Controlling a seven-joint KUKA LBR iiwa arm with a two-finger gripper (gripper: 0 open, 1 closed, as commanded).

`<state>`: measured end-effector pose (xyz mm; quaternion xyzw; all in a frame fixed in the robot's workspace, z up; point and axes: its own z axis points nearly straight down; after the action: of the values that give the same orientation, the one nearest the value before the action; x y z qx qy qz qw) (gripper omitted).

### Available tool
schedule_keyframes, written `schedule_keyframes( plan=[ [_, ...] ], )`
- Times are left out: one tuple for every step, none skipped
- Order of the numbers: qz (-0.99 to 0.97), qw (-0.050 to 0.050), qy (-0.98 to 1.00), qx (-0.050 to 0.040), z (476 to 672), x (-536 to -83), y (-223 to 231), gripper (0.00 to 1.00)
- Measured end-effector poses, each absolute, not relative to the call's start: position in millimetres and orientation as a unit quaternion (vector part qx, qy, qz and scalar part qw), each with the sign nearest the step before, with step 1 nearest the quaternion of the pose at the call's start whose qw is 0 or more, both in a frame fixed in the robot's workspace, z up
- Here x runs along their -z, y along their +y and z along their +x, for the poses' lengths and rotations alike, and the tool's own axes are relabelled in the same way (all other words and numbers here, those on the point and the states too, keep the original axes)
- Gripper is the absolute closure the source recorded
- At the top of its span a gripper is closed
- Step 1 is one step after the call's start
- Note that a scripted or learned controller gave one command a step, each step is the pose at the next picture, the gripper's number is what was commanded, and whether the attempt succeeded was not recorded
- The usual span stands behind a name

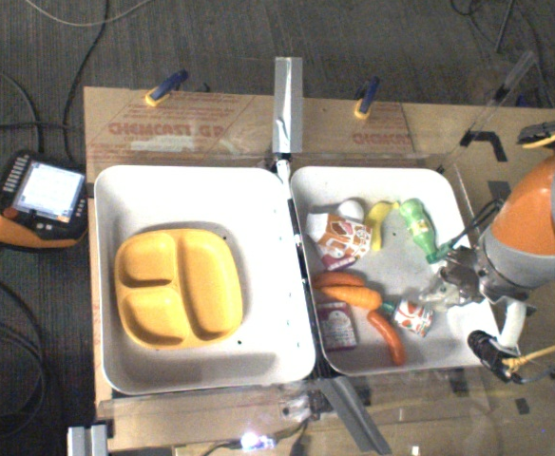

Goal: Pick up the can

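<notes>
The gripper (446,288) is hanging low over the right bin (449,190); how far it is parted cannot be told. The can (412,316) is lying just below-left of it. Farther left, a carrot (352,294) is lying; farthest, a yellow tray (178,286) is sitting in the left bin (106,190).

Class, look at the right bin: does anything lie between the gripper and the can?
Nothing visible does. The can lies on its side in the right bin, directly beside the gripper. The hot dog and carrot sit on the can's far side, away from the gripper.
</notes>
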<state>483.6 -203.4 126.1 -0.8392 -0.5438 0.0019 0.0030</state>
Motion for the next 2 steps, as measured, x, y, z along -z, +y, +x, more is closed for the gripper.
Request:
schedule_keyframes(
  plan=[
    [-0.839, 0.003, -0.544, -0.0019, 483.5, -125.9, -203.4, 0.0],
    [-0.839, 0.005, -0.544, -0.0031, 484.3, -132.0, -202.5, 1.0]
  ],
)
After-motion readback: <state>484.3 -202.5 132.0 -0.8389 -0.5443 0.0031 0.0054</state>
